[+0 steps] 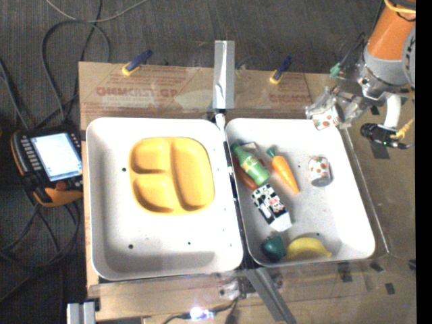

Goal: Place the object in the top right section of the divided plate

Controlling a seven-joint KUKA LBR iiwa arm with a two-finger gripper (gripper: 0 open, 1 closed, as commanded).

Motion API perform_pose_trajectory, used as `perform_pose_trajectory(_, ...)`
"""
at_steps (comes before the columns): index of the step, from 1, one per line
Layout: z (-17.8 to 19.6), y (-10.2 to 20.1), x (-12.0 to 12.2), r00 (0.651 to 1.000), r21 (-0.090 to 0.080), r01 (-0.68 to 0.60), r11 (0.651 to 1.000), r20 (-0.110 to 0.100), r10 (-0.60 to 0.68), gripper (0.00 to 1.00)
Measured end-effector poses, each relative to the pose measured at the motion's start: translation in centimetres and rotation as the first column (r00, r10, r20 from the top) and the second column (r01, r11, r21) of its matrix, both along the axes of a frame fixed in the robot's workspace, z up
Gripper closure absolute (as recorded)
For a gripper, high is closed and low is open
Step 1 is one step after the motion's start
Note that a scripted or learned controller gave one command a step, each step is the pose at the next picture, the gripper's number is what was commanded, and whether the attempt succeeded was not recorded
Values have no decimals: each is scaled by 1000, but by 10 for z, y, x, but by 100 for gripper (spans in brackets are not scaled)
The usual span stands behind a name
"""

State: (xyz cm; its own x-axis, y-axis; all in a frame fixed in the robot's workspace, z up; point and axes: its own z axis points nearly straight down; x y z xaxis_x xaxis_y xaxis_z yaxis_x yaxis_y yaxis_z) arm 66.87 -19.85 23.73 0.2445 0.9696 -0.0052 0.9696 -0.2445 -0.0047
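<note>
A yellow divided plate (172, 174) lies in the left white bin (108, 248). My gripper (329, 113) hangs over the far right corner of the right bin (361, 241). A small white object with red spots (326, 119) sits at its tip, between the fingers. The right bin holds a similar white spotted cup (319, 169), a carrot (285, 172), a green bottle (250, 160), a black-and-white box (271, 204), a banana (308, 248) and a dark green item (273, 247).
A handheld screen unit (50, 155) lies left of the bench. Two blue-and-yellow clamps (137, 61) (281, 69) hold the brown board behind the bins. A grey upright post (223, 73) stands behind the wall where the bins meet.
</note>
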Motion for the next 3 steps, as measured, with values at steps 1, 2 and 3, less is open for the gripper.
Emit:
perform_pose_trajectory(1,96,96,-64,991,2,137,991,1,-137,100)
perform_pose_trajectory(2,30,176,-76,928,1,372,928,-2,-372,100)
perform_pose_trajectory(3,-15,231,-94,964,0,267,964,-2,-267,100)
